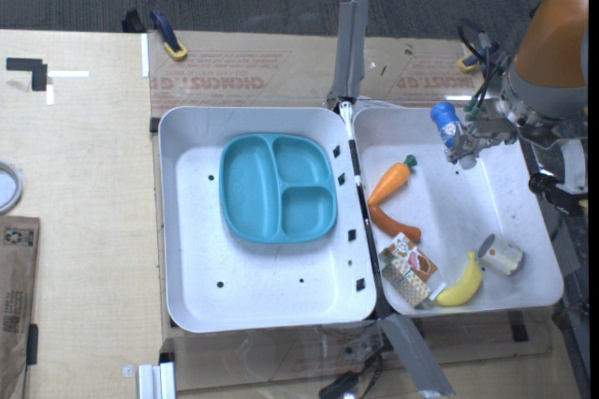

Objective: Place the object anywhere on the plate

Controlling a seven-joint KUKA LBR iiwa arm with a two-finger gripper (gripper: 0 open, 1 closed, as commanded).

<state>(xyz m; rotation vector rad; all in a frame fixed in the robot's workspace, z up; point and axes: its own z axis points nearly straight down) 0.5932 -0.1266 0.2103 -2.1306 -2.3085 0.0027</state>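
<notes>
The blue three-compartment plate (278, 188) lies in the left bin (187, 229) with nothing on it. In the right bin (524, 210) lie a toy carrot (390, 181), an orange-red curved piece (394, 223), a printed snack packet (411, 268), a banana (462, 283) and a small tipped cup (502, 257). My gripper (463, 152) hangs over the right bin's far part, up and to the right of the carrot. A small blue and white thing (444, 120) sits right against its left side; whether it is held is unclear.
A grey divider post (351, 51) rises between the two bins at the back. A second grey bar (412, 360) juts out at the front. Cables (482, 60) hang by the arm's wrist. A tape roll (7, 188) lies at the far left of the bench.
</notes>
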